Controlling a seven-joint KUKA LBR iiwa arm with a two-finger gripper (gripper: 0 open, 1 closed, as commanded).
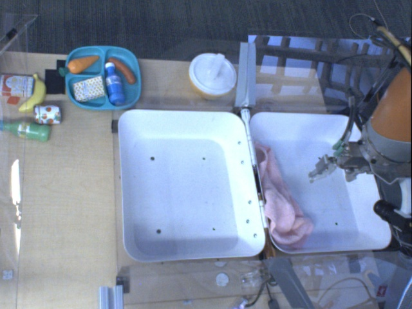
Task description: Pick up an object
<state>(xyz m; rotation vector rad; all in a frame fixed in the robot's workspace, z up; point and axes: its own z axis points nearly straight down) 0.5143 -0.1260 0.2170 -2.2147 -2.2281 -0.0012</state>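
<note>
Overhead, wooden bench (64, 205), 2 white bins (187, 185), dark carpet (161, 11) behind

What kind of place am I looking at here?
Probably a robotics test bench, not a home: a robot arm reaches over two white bins, one holding only a pink cloth, and a blue tray of toy food sits beside them.

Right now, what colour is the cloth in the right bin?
Pale pink; the cloth shows best in the camera view, along the bin's left wall.
</note>
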